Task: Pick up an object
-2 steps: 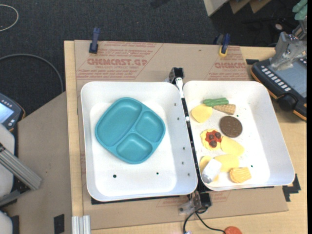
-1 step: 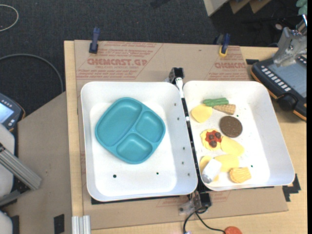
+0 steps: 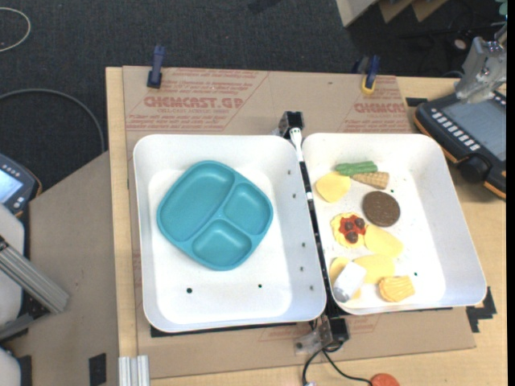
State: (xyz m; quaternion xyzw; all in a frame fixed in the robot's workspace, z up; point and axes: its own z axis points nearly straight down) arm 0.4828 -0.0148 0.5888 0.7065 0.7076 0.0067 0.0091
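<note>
Status: pick not yet begun, as I read it. Every item lies loose in its bin and nothing is lifted. The whole approach, grasp and lift are left to do. Tool state: I cannot tell from this feed.

Stock on the desk (image 3: 121, 215), which is covered by a brown cardboard sheet with red print:

1. Left shallow white plastic bin (image 3: 153, 296): glossy, with rounded corners. It holds 1 teal moulded plastic plate (image 3: 215, 214) with 3 compartments, smooth, lying flat and turned at an angle.
2. Right shallow white plastic bin (image 3: 451, 215): holds the candidate objects, all small toy-food pieces clustered toward its left half.
 - green ribbed pod piece (image 3: 356, 167), touching a tan waffle-textured cone (image 3: 372, 179)
 - pale yellow rounded chip (image 3: 331, 187)
 - dark brown flat round biscuit (image 3: 381, 208), matte
 - yellow disc with red berry topping (image 3: 352, 228)
 - 2 smooth yellow slices (image 3: 378, 252), overlapping
 - white rounded block (image 3: 349, 280), near the front wall
 - orange-yellow ridged crinkle piece (image 3: 396, 288)

My judgement: the crowding will make a clean single grasp awkward. The biscuit and the crinkle piece sit at the cluster's right side, the most open.
</note>
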